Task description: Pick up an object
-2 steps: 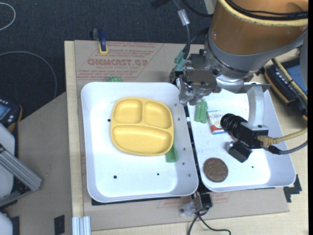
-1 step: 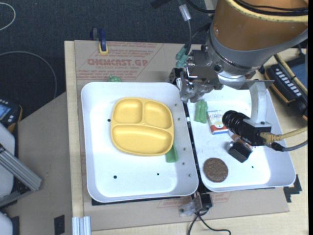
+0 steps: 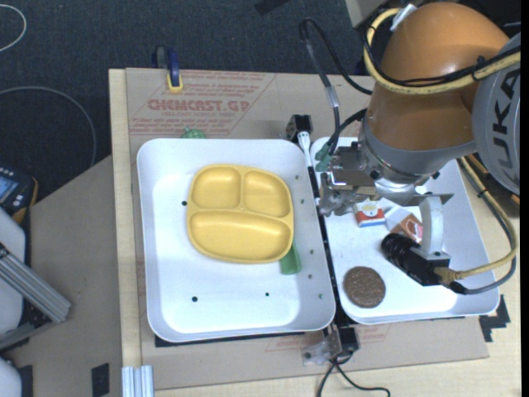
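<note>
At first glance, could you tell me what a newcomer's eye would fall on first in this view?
The big orange band of the arm looms over the right bin, where it hangs above a small heap of items. Next comes the yellow divided plate lying in the middle of the left bin, with a green object peeking out at its lower right edge. A brown round disc lies near the right bin's front.

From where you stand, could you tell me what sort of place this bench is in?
Probably a robotics lab's grasping test bench: a grey arm with an orange band reaches over two shallow white bins, test objects like a yellow divided plastic plate lie inside, and loose black cables trail about.
</note>
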Tool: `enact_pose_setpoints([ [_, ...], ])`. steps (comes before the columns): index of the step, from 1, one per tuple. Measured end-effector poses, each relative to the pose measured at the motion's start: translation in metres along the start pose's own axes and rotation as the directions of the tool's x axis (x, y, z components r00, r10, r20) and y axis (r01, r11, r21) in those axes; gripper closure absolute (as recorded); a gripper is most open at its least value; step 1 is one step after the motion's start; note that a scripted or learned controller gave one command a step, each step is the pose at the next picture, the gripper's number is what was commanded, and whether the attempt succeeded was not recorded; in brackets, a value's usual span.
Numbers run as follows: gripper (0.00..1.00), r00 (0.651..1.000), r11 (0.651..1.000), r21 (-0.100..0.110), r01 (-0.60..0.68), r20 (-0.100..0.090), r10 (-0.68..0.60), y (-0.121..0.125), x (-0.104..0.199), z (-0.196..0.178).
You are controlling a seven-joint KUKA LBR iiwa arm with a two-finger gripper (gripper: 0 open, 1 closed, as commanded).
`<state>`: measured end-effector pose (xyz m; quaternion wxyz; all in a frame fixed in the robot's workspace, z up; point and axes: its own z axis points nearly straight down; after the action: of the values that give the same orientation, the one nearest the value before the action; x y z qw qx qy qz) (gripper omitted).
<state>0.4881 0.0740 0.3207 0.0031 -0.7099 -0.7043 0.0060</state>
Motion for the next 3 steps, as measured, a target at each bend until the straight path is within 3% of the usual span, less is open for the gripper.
enact_pose_setpoints([
  [1, 1.00, 1.000, 1.000, -0.019, 0.011, -0.006, -0.011, -0.010, 0.025, -0.057],
  [3, 1.00, 1.000, 1.000, -0.018, 0.009, -0.004, -0.010, -0.009, 0.025, -0.075],
])
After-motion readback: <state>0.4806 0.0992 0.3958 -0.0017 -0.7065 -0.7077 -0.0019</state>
